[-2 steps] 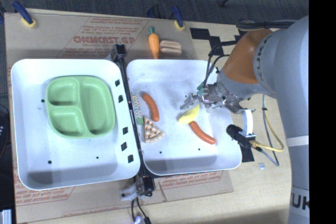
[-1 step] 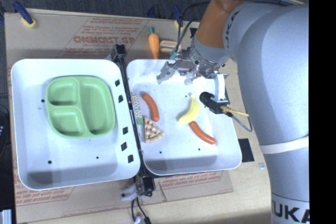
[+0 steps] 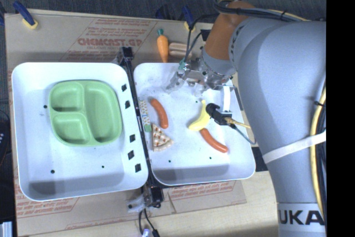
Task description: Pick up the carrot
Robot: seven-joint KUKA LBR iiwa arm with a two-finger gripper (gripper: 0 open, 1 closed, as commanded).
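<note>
The carrot (image 3: 162, 48), orange with a green top, lies on the cardboard just behind the right bin's (image 3: 244, 166) far rim, outside the bin. My gripper (image 3: 191, 79) hangs low over the far part of the right bin, a short way to the right of and in front of the carrot, apart from it. The grey arm with its orange band (image 3: 222, 33) comes in from the right and hides the bin's right rim. Nothing from the task shows in the gripper.
In the right bin lie a sausage (image 3: 159, 112), a pizza slice (image 3: 160, 139), a banana (image 3: 198, 120) and a second sausage (image 3: 214, 141). A green divided plate (image 3: 86, 112) sits in the left bin (image 3: 28, 169). A wooden piece (image 3: 177, 50) lies beside the carrot.
</note>
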